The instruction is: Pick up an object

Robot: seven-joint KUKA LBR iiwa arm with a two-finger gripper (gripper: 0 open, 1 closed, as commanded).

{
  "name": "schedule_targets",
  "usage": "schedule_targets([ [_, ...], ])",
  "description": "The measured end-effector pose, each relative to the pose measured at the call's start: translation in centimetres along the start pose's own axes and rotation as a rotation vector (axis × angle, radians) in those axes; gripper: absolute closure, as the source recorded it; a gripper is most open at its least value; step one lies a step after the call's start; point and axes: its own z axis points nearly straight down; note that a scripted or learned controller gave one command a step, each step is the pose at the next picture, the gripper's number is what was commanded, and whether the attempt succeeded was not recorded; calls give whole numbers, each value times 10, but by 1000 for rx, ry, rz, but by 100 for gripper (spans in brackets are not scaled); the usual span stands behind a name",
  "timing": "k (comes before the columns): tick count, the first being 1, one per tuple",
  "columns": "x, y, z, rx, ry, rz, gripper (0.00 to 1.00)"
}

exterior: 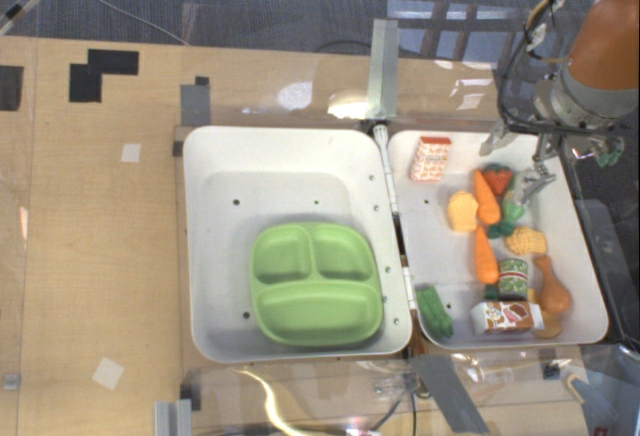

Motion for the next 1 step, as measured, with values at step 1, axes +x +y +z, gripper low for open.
schedule_targets([
  [1, 17, 18, 100, 6, -11, -23, 0],
])
